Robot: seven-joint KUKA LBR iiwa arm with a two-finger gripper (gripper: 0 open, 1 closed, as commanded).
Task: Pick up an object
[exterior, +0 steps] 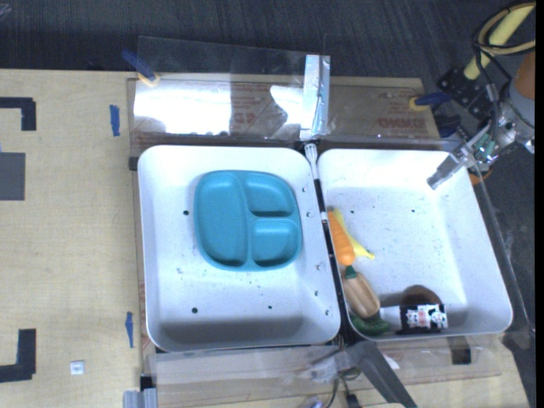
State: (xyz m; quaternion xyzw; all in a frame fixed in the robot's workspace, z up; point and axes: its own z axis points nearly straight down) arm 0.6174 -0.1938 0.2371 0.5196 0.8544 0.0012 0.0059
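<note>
A pale wooden counter [68, 253] carries two shallow white bins side by side, with dark floor beyond its far edge; nearest the camera, along the front wall of the right bin [476, 253], a small dark bottle [421, 315] with a black-and-white label lies on its side; just left of it, in the front left corner, a tan wooden piece [360, 294] rests over something green; farther back along the left wall lies an orange carrot-like toy [342, 240], touching a small yellow piece [361, 250]; the left bin [161, 253] holds a blue divided plate [248, 219], lying flat near its middle; past the bins stands a clear plastic sheet [225, 96]; the tool [446, 172] hangs over the right bin's far right corner, apart from every object; whether its fingers are spread or closed cannot be told.
</note>
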